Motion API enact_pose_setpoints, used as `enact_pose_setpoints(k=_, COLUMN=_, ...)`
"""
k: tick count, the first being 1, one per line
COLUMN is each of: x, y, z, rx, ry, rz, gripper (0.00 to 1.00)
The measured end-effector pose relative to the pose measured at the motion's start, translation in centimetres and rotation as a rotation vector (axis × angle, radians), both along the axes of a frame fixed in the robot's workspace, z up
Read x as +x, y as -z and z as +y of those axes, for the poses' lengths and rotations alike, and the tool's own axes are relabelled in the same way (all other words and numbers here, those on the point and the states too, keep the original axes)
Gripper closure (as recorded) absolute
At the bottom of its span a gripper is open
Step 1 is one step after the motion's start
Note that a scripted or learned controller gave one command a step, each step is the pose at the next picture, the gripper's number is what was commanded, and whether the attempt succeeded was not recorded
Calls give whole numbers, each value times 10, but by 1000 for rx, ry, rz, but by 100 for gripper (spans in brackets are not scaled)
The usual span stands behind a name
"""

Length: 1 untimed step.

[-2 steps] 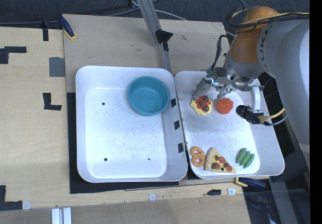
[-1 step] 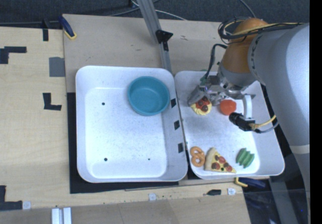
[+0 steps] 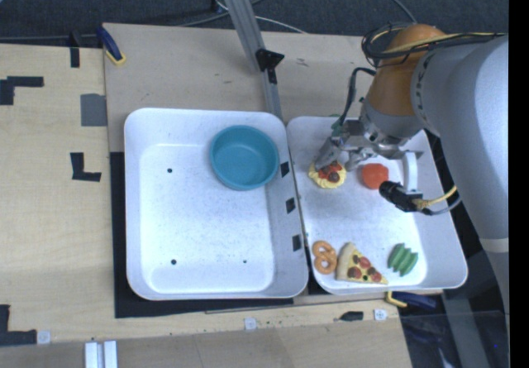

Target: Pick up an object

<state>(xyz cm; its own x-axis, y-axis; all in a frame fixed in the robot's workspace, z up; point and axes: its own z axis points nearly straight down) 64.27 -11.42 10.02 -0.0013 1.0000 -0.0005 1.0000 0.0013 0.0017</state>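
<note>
Grey metal gripper (image 3: 336, 157) is reaching into the right white bin (image 3: 438, 269), its fingers (image 3: 329, 155) pinching a round yellow toy pastry with red dots (image 3: 327, 176). A red tomato-like toy (image 3: 374, 174) is sitting just beside it.

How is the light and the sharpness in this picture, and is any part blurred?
Camera view: soft, even light, only faint shadows inside the left bin; mild softness throughout; the blue bowl and pizza slice read clearly; the gripper is too small and dark for detail.
</note>
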Motion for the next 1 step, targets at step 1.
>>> enact_pose_setpoints(k=1, x=5, y=-53, z=10, rx=0, ry=0, rz=-2, gripper=100)
